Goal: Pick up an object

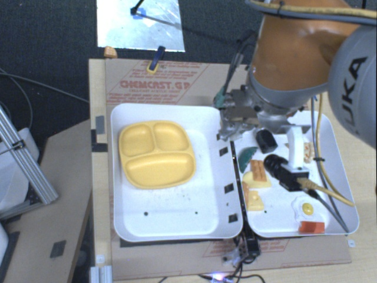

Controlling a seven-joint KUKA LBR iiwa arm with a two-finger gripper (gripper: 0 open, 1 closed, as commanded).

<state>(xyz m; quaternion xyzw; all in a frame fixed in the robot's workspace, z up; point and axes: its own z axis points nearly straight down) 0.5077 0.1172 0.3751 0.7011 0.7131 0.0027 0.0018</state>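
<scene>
**Fig. 1. End effector at the bin divider; nearest pieces lie toward the view's lower right**

The end effector [234, 127] hangs over the upper stretch of the divider [235, 175] between the 2 bins on the bench [65, 152]. It sits at the inner edge of the right bin [277, 220]. The wrist and arm cover it from above, so I cannot tell how far open it is, nor whether it has hold of anything.

Every loose piece I could pick lies in the right bin, on the lower-right side of the end effector as the view shows it. Nearest are 2:
- a teal piece [246, 154], just below the end effector and close to the divider, its long axis slanted across the bin;
- a small black piece [266, 139], just to the right of it.

Farther down the same side come an orange slab [258, 171], a yellow wedge [255, 200], a fried-egg piece [306, 207] and a red-orange block [312, 227] near the bin's lower rim.

The left bin [177, 211] holds 1 yellow divided tray [157, 154], well apart from the end effector on the opposite side.

I judge that the coming move turns on a short shift down and right into the right bin. The teal piece needs the least travel, though its closeness to the divider may crowd the approach.
</scene>
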